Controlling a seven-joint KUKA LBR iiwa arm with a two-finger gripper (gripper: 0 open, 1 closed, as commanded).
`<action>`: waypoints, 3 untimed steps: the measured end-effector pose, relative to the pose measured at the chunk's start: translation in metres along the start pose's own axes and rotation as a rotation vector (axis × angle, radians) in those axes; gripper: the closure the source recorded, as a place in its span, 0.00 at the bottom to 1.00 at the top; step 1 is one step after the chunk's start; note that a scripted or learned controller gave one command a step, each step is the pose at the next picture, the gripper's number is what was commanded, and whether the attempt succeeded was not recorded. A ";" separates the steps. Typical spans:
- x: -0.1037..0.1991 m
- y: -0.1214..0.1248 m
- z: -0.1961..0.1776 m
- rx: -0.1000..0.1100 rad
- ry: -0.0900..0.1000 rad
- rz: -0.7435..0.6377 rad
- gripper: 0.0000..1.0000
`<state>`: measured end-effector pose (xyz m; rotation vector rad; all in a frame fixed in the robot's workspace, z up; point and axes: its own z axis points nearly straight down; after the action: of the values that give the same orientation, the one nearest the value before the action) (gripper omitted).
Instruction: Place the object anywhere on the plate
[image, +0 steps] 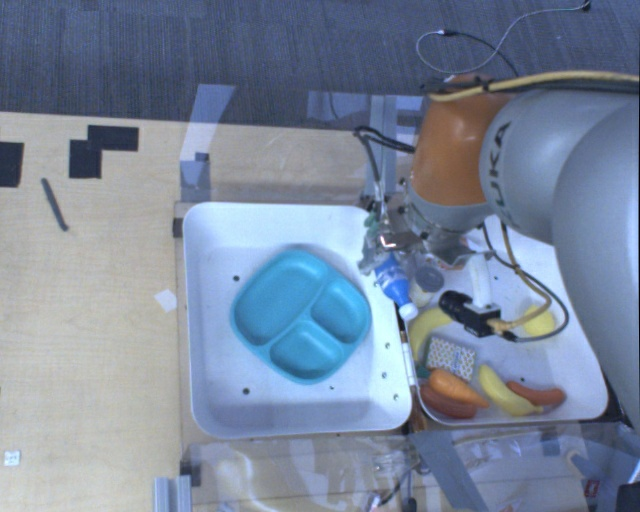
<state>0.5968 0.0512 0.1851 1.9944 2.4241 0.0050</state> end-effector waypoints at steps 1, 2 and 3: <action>0.000 0.000 0.000 0.000 0.000 0.001 0.00; 0.058 -0.033 -0.027 -0.001 0.001 -0.152 0.00; 0.128 -0.088 0.049 0.004 0.001 -0.038 0.00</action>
<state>0.4863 0.1596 0.1361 1.9503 2.4640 0.0008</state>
